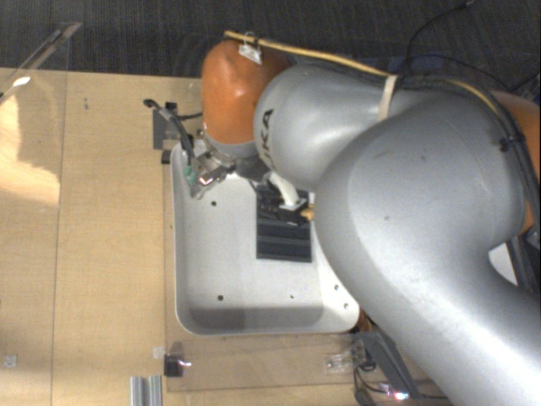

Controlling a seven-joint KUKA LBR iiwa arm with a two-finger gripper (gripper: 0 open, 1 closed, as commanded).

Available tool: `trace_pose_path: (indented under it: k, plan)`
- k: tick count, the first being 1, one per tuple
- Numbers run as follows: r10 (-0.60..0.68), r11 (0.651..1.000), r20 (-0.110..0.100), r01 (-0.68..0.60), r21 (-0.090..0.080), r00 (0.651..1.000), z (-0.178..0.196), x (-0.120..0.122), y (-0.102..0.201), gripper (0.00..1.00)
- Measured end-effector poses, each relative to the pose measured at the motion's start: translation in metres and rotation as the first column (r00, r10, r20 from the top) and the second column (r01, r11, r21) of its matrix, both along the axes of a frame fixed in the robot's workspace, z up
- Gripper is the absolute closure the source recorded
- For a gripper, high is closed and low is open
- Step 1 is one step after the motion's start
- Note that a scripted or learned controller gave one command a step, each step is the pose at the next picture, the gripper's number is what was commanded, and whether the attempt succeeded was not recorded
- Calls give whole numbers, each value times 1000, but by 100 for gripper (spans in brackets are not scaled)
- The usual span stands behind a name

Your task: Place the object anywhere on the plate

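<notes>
One gripper hangs low over the upper left corner of the white bin, just inside its left wall, in the middle-left of the frame. Whether it is wide, narrow or holding anything cannot be told (the wrist sits right over it, and the tip is a small blur). A tiny greenish speck at that tip may be something held or just a part of the tool; it is too small to tell.

Above the gripper is the orange band. From there the grey arm swells toward the lower right of the frame, covering the bin's right side. Where the object and the plate lie cannot be told from this slant.

The bin's bare floor shows at centre and lower centre, with a few small dark holes in it. Outside the bin, the pale wooden bench takes up the left of the frame. A black bracket stands on it just beyond the bin's upper left corner, and a small dark clip lies near the bin's lower left corner. Dark carpet runs along the top.
</notes>
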State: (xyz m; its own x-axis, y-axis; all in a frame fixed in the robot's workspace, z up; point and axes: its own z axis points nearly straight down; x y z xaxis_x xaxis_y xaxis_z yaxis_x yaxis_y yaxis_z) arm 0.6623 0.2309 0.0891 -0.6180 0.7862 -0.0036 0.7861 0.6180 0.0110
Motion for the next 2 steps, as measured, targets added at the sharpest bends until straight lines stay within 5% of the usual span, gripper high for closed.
trace_pose_path:
  k: [1, 2]
  plan:
    - [383, 924, 4, -383, -3, 924, 3, -54, -12, 100]
    - [673, 740, 1, -673, -7, 740, 92, -17, 5, 100]
